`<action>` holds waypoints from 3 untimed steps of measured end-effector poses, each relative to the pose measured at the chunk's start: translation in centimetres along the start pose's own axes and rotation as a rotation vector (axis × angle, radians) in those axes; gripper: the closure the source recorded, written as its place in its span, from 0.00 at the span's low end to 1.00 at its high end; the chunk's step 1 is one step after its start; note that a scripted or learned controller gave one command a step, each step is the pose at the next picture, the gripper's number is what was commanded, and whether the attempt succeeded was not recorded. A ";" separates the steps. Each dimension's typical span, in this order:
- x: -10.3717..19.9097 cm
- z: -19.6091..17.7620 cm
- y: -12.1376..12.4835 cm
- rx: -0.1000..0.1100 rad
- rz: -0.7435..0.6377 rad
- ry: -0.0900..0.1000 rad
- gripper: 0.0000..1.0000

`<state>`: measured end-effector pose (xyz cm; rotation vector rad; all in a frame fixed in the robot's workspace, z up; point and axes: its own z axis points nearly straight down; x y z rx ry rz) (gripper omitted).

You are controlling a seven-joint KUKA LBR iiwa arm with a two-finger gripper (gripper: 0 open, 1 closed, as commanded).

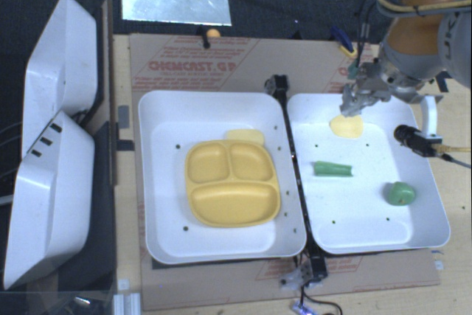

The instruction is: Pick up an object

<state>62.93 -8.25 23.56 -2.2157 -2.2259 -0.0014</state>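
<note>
yellow piece under the gripper: flat, light, hard to pinch

yellow piece [346, 127] lies in the right bin [369, 232], near its far wall, and the gripper [352, 105] hangs right at the piece's far edge. whether the fingers are parted or closed cannot be told from this angle; nothing shows between them, so nothing counts as held.

judged as a thing to lift, the piece looks thin and low, probably a light plastic or soft toy slice. it likely weighs next to nothing, but a flat shape offers little for two fingers to close on, and a smooth bin floor could let it slide away. the best hold would seem to be across its narrow width, fingers straddling the edges and pressed down to the floor.

nearer than the piece, toward the bin's middle, lies a green stick [332, 169], slim and easy to span across its short side. a green ball [400, 193] sits nearer still and to the right of the piece; round, so it may roll or squirt out of a pinch.

left of the piece, in the left bin [158, 158], rests a yellow tray [232, 182], broad and stiff, graspable only by its rim.
</note>
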 end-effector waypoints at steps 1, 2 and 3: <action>4.9 -0.4 -2.1 -0.001 0.000 0.000 1.00; 9.0 0.0 -2.8 -0.001 0.001 0.000 1.00; 14.0 0.6 -5.1 0.000 0.000 0.000 1.00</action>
